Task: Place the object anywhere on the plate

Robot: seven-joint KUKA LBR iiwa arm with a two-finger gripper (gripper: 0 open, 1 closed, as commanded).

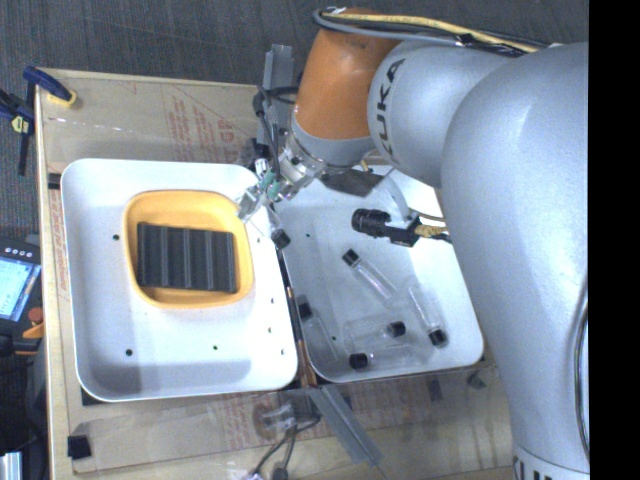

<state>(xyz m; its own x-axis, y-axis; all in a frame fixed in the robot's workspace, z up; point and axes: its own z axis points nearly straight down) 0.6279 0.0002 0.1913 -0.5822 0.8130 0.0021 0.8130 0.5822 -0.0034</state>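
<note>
Item: clear tubes [372,280] with black caps, several, lying loose at mixed angles in the right bin [325,268], all on the lower-right side of the gripper [258,196] as the camera sees it. The nearest black cap [281,238] sits just below and right of the gripper, close to that bin's left wall; whether it is touched or held cannot be told. One tube lies further off at mid-bin, and others lie well away near the bin's lower edge, with one cap [303,310] by the left wall. Gripper: poised over the seam between the two bins, tilted; whether it is open or closed cannot be told from this view. Plate [150,213]: yellow, rounded-square, in the left bin [150,358], its upper-right corner just beside the gripper's tip on the left; a dark ribbed panel [190,256] fills its middle. Arm [490,188]: grey, reaching in behind the gripper from the right, with the orange band [335,83] directly above it. Bench [150,108]: pale board under both bins. Blue clamp [50,83]: at the bench's far corner, well up and left of the gripper. Small screen [15,288]: at the view's left edge.
</note>
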